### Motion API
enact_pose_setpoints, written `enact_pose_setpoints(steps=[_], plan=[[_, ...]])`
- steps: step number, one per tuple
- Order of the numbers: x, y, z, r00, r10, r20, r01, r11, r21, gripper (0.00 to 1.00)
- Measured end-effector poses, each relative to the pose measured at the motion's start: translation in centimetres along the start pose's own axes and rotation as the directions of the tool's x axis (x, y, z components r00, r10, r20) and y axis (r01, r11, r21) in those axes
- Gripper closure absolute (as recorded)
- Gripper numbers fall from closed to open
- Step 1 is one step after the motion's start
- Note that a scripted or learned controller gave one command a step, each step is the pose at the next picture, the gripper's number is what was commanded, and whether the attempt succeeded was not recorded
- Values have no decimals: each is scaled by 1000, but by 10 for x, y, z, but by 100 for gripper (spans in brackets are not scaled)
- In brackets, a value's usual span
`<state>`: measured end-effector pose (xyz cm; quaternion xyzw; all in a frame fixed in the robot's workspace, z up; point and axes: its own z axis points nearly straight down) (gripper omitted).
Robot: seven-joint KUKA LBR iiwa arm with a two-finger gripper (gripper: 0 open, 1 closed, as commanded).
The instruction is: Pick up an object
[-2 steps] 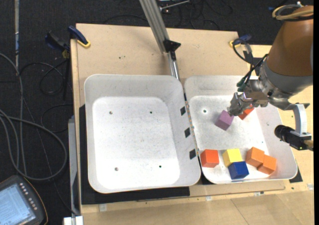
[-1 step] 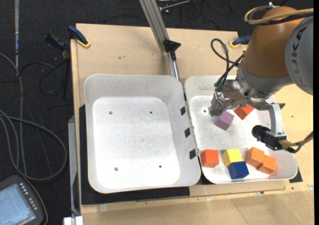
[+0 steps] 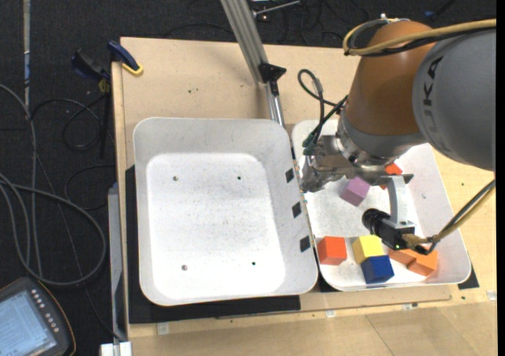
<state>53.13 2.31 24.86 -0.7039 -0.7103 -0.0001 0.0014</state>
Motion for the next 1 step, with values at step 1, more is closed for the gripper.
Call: enact_pose_setpoints(steps=[1], plan=[[52,11,-1,1000,0,1,0,1000,-3,100]])
